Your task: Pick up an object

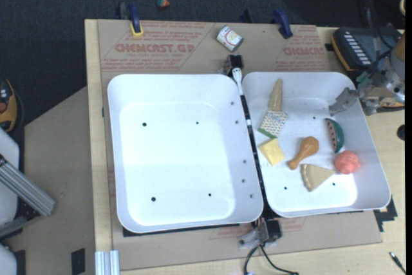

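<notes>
The job has not really started yet. Nothing is lifted. All the toys lie flat on the floor of the right bin [360, 193], and the left bin [129, 158] has only its white floor and a few small dark holes.

The gripper [344, 102] sits at the top right side of the right bin, near its rim. It comes in from the right. Nothing is between its fingers, so it holds nothing. I cannot tell if the pincer is wide or narrow, because the grey tip is small and blurry here.

There are 7 toy foods to pick from. The closest to the gripper is a watermelon slice [334, 134], just below it and apart from it. Under that is a pink ball [347, 162], and beside the ball is a tan wedge [315, 176]. A chicken drumstick [303, 152] lies in the middle. More to the left are a yellow cheese block [272, 152], a checkered block [273, 123] and an ice cream cone [276, 94].

So all steps are left: go down to 1 toy, close on it, and lift it. I think the watermelon slice is the easy pick, as it is nearest.

A small white box [230, 38] lies on the cardboard behind the bins.
</notes>
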Robot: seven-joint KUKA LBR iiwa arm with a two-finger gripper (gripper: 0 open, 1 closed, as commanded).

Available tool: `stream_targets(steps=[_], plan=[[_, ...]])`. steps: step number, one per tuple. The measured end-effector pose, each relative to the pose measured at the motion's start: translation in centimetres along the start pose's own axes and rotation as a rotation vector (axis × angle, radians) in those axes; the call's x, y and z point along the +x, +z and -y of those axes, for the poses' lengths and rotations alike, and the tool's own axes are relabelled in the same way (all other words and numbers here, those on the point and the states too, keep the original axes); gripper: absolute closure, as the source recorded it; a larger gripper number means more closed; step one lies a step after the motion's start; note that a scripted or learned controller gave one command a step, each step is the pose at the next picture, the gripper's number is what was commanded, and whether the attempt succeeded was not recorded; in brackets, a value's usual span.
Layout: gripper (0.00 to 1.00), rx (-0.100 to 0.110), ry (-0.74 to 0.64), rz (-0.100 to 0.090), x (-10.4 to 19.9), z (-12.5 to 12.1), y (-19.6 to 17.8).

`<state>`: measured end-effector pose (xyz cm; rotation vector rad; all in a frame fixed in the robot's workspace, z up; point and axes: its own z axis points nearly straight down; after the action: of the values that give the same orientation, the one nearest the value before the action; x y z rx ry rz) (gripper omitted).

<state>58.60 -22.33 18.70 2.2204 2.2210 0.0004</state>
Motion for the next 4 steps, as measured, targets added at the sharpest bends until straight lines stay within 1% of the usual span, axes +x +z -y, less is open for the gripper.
stream_targets(steps=[1,2,3,4], plan=[[0.00,-0.001,-0.010,-0.003,10.0,-5.8,10.5],[0.00,-0.014,0.004,0.001,8.8,0.1,9.6],[0.00,-0.015,0.002,0.003,12.3,4.8,9.6],[1.00,-0.018,0.000,-0.001,12.5,4.6,8.6]])
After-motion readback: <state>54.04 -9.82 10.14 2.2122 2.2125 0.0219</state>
